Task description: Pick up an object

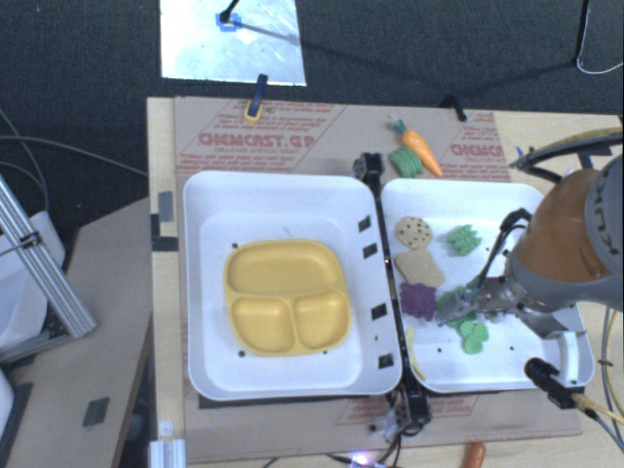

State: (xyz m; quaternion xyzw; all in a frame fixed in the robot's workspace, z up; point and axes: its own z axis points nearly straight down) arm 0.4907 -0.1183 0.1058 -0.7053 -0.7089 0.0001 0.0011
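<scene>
Camera view, looking down on the bench: we record two shallow white bins side by side on a board printed with red lettering. Left bin [205, 291]: one yellow divided plate [287, 294] with three compartments, lying flat near its middle. Right bin [507, 203]: we count a round spotted cookie [413, 230] at the far left, a tan cracker-shaped piece [419, 267] just nearer than it, a purple grape cluster [419, 300] nearer again and touching or almost touching the tan piece, a light green leafy piece [463, 239] toward the far middle, and a darker green piece [474, 335] toward the near middle. Arm [570, 247]: grey with an orange band, entering from the right and lying over the right half of the right bin. Gripper [456, 305]: low over the bin floor between the grape cluster and the darker green piece, just right of the grapes; something greenish sits at its tip, but we cannot tell whether the fingers are apart, together, or clamped on anything. Outside the bins, on the board at the far side: a toy carrot [422, 151] with a green leafy toy [404, 162] just beside it, and a blue and yellow tool [257, 99] to the far left.
</scene>
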